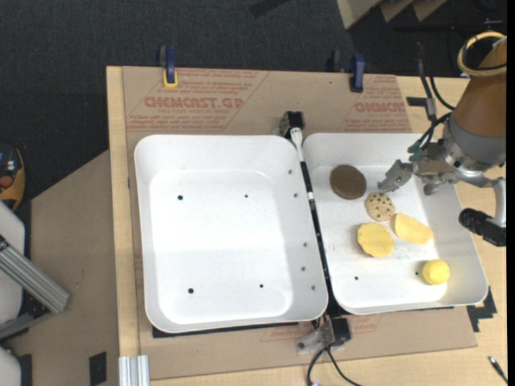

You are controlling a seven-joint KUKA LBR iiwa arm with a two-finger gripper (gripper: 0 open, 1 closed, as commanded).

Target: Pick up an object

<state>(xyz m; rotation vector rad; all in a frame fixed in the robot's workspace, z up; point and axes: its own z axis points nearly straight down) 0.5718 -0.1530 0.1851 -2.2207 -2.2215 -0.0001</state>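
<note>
Your claw (418, 170) hangs over the right bin (346, 297), near its edge at about two o'clock. Whether its tips are spread or pressed together cannot be told from this angle, and nothing shows between them. The grey arm (483, 111), with its orange band, reaches in from three o'clock.

All the things you could pick up lie in that right bin. A dark brown round cookie (348, 182) sits at about nine o'clock from the claw, near it. A speckled tan cookie (380, 207) lies just beside the claw at about seven o'clock. Below it, two pale yellow pieces rest close together: a yellow lump (376, 240) on the left and a yellow wedge (412, 229) on the right. A small yellow ball (435, 273) sits well apart at about five o'clock, near the bin's lower corner. The left bin (153, 215) shares the cardboard-covered tabletop (241, 95).

To do this step well, choose one thing with free space around it. The brown cookie looks like a good choice, standing apart from its neighbours. Centre the claw directly over it before lowering, and come straight down. Flat cookies probably need the tips almost at the bin floor. Avoid the two yellow pieces, since crowding could spoil the grip.
</note>
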